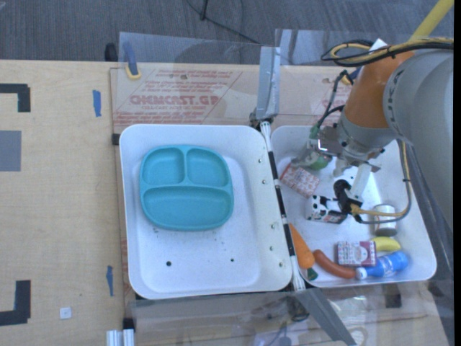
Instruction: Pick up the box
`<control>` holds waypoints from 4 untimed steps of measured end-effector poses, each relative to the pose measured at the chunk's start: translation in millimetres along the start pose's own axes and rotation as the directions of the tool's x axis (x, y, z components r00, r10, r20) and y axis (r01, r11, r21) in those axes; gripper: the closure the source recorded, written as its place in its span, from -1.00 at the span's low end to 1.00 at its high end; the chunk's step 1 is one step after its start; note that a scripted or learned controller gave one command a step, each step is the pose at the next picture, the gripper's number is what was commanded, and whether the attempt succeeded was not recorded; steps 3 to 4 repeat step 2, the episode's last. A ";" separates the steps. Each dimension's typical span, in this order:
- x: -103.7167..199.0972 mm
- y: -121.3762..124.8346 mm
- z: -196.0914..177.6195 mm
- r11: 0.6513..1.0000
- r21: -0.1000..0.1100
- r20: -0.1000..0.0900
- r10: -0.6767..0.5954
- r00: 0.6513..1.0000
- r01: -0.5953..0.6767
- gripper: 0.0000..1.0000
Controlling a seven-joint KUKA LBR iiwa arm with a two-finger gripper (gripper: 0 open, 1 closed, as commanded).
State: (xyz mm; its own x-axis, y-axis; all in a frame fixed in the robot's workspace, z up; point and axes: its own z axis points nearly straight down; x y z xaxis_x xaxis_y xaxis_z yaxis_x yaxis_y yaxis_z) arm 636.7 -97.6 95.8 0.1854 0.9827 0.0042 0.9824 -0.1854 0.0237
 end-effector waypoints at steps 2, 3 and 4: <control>2.9 -0.5 -8.0 0.992 0.007 -0.002 0.125 0.992 -0.125 1.00; 2.9 -0.5 -8.0 0.992 0.007 -0.002 0.125 0.992 -0.125 1.00; 2.9 -0.5 -8.0 0.992 0.007 -0.002 0.125 0.992 -0.125 1.00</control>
